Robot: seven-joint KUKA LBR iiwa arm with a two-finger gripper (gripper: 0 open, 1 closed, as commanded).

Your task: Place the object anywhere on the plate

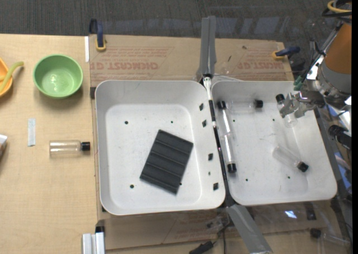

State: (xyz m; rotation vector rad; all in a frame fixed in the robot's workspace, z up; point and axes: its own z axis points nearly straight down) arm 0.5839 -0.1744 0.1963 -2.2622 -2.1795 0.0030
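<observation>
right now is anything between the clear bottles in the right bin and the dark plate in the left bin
Yes. The raised walls where the two bins meet run between them. The clear bottle and the long tube lie in the right bin; the dark ridged plate lies flat in the left bin.

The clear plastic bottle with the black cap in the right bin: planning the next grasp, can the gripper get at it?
Probably yes. The clear plastic bottle with the black cap lies apart from the other bottles, nothing over it, with the gripper above the same bin.

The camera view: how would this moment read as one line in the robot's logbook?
gripper: above right bin, top right | dark ridged plate: left bin | clear bottles: right bin
</observation>
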